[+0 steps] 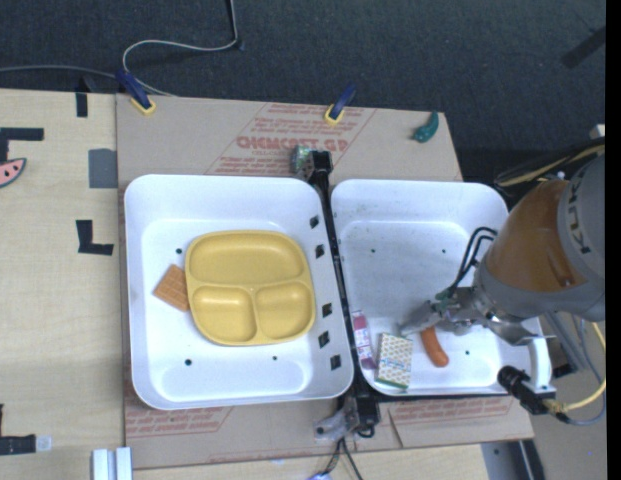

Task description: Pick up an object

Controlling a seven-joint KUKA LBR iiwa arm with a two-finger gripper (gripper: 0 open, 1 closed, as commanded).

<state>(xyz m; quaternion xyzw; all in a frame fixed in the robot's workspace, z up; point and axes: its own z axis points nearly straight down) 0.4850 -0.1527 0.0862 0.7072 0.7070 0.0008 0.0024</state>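
Presently, the gripper is seen spread open just above the orange sausage, which could be nudged aside if closure is misaligned.

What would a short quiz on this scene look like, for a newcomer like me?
1. True or false: the yellow plastic divided plate lies in the left white bin.
2. Which bin holds the small orange carrot-shaped toy?
3. The gripper is: A) over the left bin, B) low in the right white bin near the orange toy, C) outside both bins.

Key: 1 true; 2 the right bin, near its front edge, beside a green patterned packet; 3 B.
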